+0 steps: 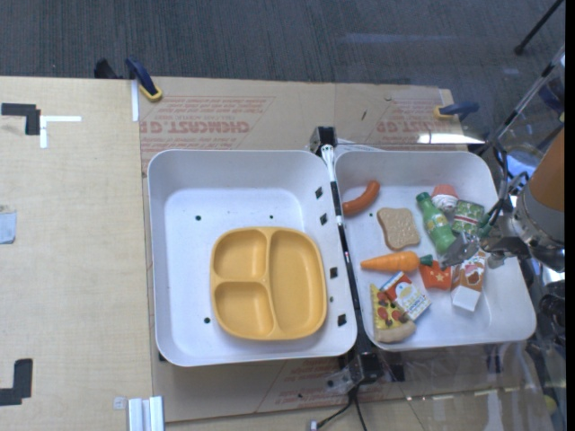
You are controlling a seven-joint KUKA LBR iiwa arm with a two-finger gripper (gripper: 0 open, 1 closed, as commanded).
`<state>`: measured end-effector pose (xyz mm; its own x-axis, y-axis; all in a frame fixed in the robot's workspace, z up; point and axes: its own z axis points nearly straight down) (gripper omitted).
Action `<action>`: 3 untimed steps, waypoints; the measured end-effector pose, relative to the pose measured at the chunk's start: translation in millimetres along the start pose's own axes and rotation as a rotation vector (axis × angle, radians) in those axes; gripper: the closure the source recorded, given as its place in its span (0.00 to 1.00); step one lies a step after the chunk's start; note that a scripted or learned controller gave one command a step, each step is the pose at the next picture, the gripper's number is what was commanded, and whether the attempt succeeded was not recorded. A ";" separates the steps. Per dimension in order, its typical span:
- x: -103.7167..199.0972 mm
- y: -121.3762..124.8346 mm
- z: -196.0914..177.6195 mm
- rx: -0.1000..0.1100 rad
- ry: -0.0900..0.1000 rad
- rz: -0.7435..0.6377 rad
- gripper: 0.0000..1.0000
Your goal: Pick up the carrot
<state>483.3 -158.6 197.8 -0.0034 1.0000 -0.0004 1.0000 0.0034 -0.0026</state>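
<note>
So, end effector point(463, 248) sits low over the right bin point(503, 326), reaching in from the right edge, arm's orange band visible just above it. Can't tell its state from this angle: the tip is a dark tangle against the clutter, nothing clearly between it.

Carrot point(392, 261) lies just left of the end effector, flat on the bin floor, roughly mid-bin, orange tip pointing left toward the divider, green top end on the right. It's apart from the end effector, not in it. A small red item point(437, 277) sits between them, touching or nearly touching the carrot's green end.

Right around the end effector: green bottle point(437, 223) just up-left of it, tilted; a green packet point(468, 215) beside that; a red-and-white cap-like piece point(444, 193) at the back. A small juice-carton-looking box point(470, 281) is directly below the tip.

Further left: bread slice point(398, 228) just above the carrot, sausage point(360, 197) up near the back-left corner. Pizza slice point(388, 317) and a colourful snack packet point(407, 296) at the front, below the carrot.

Left bin point(180, 187) holds a yellow divided plate point(268, 283), three compartments, well apart from everything else.

Both bins sit side by side on cardboard point(207, 119) over the wood tabletop point(67, 268), with clamps point(144, 79) at the cardboard's back corners.
</note>
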 end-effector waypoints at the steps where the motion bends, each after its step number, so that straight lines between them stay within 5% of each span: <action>1: 38.2 0.9 90.0 -0.018 -0.002 0.002 0.00; 3: 56.1 103.6 94.6 -0.023 -0.007 0.184 0.00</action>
<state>586.5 -102.2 102.9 0.1795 0.9837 -0.0058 0.9836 -0.1794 0.0211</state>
